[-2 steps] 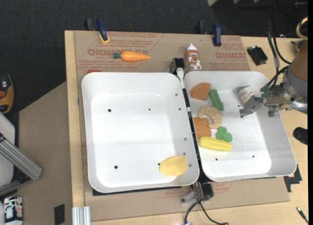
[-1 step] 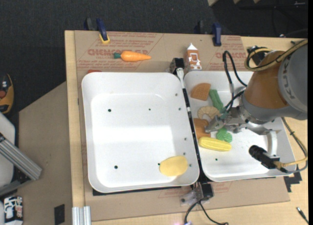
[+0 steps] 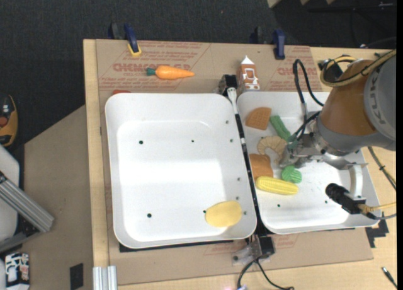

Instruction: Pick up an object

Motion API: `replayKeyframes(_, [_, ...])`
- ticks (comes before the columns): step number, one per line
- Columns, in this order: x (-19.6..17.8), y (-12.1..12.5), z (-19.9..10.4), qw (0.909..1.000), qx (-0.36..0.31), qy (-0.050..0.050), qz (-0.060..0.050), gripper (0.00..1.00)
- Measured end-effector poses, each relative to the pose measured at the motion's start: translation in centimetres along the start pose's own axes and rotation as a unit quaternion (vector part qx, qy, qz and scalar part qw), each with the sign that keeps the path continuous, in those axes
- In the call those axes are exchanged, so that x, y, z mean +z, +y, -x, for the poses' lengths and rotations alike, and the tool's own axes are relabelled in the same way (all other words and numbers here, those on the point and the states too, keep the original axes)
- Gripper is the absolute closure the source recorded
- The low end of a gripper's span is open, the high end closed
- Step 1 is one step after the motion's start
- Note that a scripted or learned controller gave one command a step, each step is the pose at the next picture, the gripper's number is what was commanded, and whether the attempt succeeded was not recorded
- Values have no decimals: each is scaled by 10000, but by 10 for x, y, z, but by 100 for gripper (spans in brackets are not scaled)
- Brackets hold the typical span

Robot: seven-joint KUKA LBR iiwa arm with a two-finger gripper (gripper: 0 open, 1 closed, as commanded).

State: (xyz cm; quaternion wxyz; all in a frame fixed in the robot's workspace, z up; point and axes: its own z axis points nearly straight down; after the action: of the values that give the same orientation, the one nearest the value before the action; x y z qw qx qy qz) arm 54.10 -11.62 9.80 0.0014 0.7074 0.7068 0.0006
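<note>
Camera view: pincer point(image 3: 296, 154) sits low in the right bin point(image 3: 315, 219), over the toy food; whether its tips are apart or together cannot be told. Green piece point(image 3: 291, 174) and corn cob point(image 3: 277, 186) lie just beside it. Yellow lemon point(image 3: 223, 214) rests in the left bin point(image 3: 126, 156), near right corner.

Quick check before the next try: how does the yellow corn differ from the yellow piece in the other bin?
The corn is a long, narrow cob lying across the right bin; the yellow piece is a rounded, flattish blob in the left bin. The corn sits crowded against a green piece and an orange piece, close to the tool; the yellow piece lies alone near its bin's front rim. Both are yellow, resting on the bin floors.
</note>
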Motion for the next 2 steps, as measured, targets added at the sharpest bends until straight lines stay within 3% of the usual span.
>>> replayKeyframes(1, [-91, -62, -69, 10000, -34, 25, 6, 100])
replayKeyframes(2, [-120, -61, -157, 10000, -59, 27, 8, 100])
